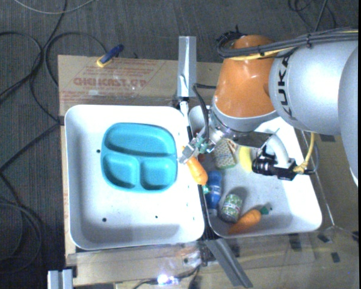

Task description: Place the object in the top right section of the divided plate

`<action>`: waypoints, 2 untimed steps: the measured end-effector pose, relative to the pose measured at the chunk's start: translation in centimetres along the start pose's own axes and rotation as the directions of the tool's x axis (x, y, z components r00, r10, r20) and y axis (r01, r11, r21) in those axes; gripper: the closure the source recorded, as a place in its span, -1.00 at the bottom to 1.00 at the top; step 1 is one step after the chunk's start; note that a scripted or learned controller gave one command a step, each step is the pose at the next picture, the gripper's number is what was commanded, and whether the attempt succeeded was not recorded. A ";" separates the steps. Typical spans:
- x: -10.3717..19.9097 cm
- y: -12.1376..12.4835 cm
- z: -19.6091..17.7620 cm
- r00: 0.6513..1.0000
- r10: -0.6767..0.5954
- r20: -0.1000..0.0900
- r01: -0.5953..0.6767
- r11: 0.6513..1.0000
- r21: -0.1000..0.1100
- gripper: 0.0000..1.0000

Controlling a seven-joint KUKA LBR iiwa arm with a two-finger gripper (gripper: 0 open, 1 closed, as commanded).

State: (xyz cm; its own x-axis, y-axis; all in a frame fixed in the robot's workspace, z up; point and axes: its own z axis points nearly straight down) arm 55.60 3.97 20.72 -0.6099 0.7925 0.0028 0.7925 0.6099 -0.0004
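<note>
A gripper [195, 149] is hanging over the bin divider, fingers seemingly pinching a carrot [197, 170] — the blue plate [139, 156] is sitting unfilled.

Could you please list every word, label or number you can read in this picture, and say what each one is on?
"KUKA", partly cut off, in dark letters on the grey arm.
Red print on the cardboard behind the left bin: too blurred to read.
Label on the can in the right bin: too small to read.
Blue bottle: no print I can make out.
</note>
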 end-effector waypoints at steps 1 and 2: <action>3.1 8.4 -2.3 0.989 0.149 0.001 -0.149 0.989 0.001 1.00; 10.6 10.0 -1.5 0.998 0.057 0.001 -0.057 0.998 0.002 1.00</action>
State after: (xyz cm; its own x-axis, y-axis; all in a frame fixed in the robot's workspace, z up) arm 57.11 18.46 22.26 -0.5638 0.8259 0.0013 0.8259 0.5638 -0.0025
